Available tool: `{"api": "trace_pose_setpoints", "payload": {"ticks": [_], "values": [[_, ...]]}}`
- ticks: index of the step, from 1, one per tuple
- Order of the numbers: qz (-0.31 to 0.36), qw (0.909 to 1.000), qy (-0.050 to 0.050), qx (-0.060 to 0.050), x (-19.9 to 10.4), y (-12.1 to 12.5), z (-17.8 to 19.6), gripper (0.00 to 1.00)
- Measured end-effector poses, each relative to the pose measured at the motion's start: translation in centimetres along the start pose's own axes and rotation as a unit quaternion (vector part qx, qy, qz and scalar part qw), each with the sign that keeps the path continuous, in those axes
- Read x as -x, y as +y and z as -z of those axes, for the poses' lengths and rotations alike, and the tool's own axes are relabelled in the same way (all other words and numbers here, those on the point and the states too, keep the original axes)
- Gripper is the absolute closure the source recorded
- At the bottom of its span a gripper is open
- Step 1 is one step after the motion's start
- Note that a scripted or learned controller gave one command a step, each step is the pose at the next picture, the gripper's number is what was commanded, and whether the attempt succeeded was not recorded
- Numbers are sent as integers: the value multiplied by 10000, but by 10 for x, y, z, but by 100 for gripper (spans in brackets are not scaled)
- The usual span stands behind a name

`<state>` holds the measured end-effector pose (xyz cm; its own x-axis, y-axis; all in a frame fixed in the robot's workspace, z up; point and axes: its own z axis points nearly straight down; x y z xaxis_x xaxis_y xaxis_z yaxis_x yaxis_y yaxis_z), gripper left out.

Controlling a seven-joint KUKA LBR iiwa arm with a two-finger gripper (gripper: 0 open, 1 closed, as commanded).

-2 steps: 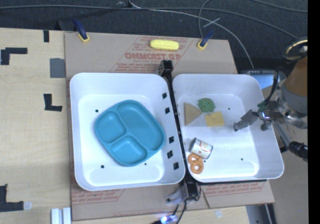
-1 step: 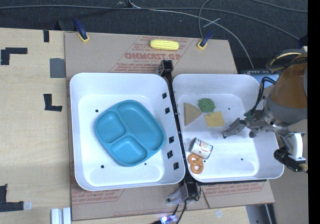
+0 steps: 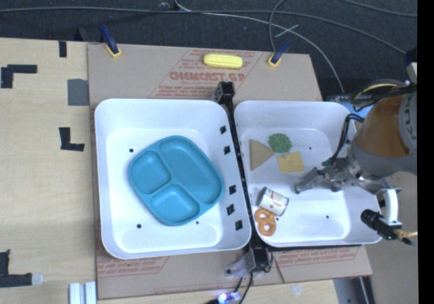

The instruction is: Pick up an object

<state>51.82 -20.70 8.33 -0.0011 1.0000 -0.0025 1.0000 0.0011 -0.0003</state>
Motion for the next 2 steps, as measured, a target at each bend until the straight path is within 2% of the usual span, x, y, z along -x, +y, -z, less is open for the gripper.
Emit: {"api": "trace_pose_setpoints", "payload": {"ticks": [1,2], "values": [[-2,10000,-10,20,1,1,13,100],[4,10000,6,15,0,12,63,100]]}}
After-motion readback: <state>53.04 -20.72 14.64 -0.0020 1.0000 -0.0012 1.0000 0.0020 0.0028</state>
